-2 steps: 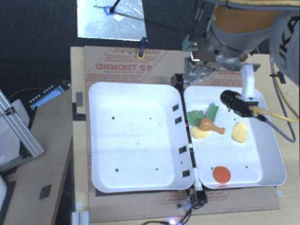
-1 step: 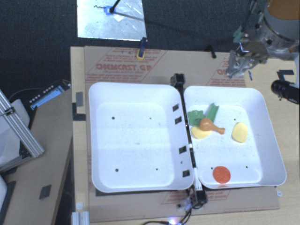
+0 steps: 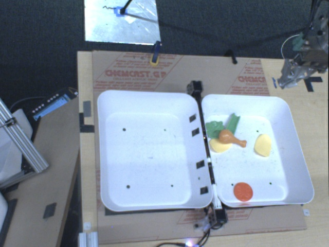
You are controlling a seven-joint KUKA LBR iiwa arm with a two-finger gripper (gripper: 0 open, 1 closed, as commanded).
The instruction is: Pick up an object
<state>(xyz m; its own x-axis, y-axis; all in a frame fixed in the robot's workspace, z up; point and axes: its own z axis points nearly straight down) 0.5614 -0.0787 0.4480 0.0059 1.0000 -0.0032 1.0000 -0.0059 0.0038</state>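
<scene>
Red "CHEMCAST GP" print runs across the brown sheet (image 3: 134, 72) under your bins.
Your tool (image 3: 289, 79) hangs at upper right, off the right bin (image 3: 295, 138); its grip state can't be read. The orange drumstick toy (image 3: 231, 137) lies well below-left of it, beside the bin divider.

Two white bins (image 3: 149, 99) sit side by side. The right bin (image 3: 293, 133) holds five toy foods: two yellow pieces (image 3: 262, 145), one green piece (image 3: 231, 122), one orange drumstick (image 3: 231, 137), one orange-red disc (image 3: 243, 191).
</scene>
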